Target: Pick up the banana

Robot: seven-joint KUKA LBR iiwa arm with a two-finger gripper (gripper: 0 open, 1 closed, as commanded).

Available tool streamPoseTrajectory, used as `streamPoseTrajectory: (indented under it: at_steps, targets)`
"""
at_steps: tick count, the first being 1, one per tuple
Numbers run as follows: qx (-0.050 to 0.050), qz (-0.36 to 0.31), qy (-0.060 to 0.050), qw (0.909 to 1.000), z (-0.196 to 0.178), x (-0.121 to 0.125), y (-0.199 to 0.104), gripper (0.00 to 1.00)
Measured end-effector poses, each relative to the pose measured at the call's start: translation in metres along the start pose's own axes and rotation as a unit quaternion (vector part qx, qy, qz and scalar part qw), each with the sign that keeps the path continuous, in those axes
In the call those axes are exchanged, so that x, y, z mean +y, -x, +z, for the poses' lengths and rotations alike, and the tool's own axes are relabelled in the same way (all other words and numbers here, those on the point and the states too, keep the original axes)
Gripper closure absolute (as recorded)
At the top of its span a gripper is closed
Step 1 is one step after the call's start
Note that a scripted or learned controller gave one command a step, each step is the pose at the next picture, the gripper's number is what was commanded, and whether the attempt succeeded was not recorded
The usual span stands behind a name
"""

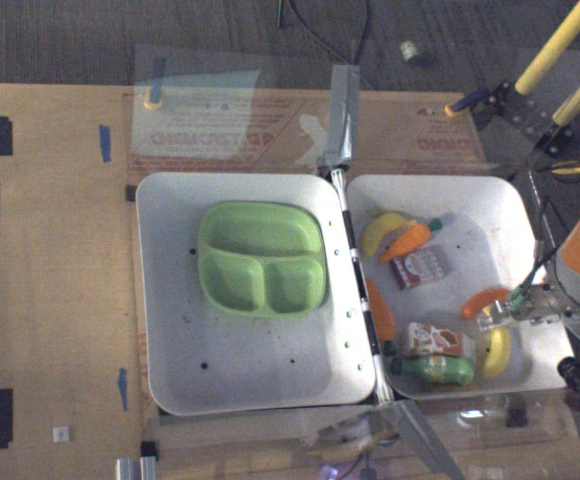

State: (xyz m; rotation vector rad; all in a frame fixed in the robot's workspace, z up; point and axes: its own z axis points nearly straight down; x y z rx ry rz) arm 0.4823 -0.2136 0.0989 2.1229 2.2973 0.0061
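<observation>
Not lifted yet: banana lying in right bin near its right wall, gripper just above it. Finger state unreadable at this resolution, possibly touching the fruit, nothing visibly held. Same bin: second yellow fruit, carrot, small carton, green bottle. Left bin: green divided plate.

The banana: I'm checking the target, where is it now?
One banana lies in the right bin, near its front right corner, right below the gripper; another sits upper left by the carrot.
</observation>
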Motion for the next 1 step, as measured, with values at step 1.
streamPoseTrajectory:
  at_steps: [1]
  targets:
    - [0.003,0.051,-0.006,0.9987,-0.1006,0.0282,-0.0458,1.00]
